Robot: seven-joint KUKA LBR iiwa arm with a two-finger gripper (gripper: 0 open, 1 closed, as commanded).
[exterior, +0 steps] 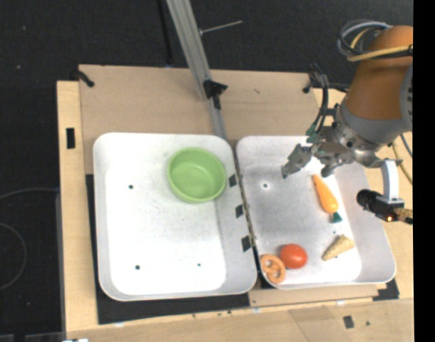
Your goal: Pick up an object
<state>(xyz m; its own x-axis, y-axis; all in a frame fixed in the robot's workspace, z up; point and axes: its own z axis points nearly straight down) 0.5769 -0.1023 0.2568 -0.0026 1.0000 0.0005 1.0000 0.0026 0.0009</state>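
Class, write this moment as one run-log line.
gripper: open, above right bin | holding: nothing | nearest: carrot | green bowl: left bin

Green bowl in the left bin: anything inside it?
The green bowl sits upright in the left bin, and its visible interior looks bare green. The bin floor under the bowl is covered, so what lies beneath cannot be seen.

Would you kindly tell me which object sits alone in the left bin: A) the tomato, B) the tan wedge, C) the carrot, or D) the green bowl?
D: the green bowl rests in the left bin, whereas the carrot, tomato and tan wedge lie in the right bin.
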